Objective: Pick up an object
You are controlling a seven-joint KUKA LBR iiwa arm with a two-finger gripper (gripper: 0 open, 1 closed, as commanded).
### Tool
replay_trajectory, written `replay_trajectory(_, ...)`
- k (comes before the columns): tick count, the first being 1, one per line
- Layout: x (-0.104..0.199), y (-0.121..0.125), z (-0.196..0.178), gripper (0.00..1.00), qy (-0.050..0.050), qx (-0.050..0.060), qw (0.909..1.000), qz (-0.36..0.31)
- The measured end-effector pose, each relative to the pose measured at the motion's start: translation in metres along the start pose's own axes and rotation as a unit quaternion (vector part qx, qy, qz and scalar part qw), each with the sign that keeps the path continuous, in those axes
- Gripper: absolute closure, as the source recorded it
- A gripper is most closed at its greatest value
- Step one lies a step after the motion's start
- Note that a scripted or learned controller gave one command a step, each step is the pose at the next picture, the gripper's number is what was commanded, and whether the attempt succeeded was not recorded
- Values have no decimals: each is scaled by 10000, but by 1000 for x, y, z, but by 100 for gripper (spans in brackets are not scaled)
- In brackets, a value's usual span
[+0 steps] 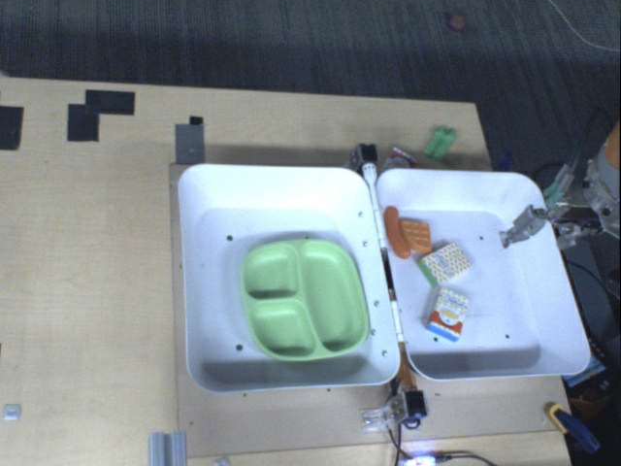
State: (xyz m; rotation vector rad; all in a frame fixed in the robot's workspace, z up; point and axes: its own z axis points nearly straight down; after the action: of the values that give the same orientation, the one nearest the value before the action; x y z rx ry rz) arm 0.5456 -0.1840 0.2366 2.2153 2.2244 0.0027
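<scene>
Single fixed camera, mounted high, looking down at a slant on the counter (87, 260). Far enough back to frame both white bins whole: left bin (209, 260) mid-frame, right bin (505, 289) toward the right edge. Dark carpet (291, 27) fills the top strip. The arm (606, 178) enters from the right edge, mostly cropped.

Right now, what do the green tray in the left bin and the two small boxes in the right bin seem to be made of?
Green tray: probably moulded plastic, matte, one even colour with rounded compartment walls.
Upper box: seems printed cardboard, with flat faces and a fine pattern; too small to be sure.
Lower box: likely also printed cardboard, white with red and blue areas.
</scene>
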Motion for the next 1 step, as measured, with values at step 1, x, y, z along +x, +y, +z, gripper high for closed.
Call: replay_trajectory(1,22,-46,139,0,-12,-40,10000,15)
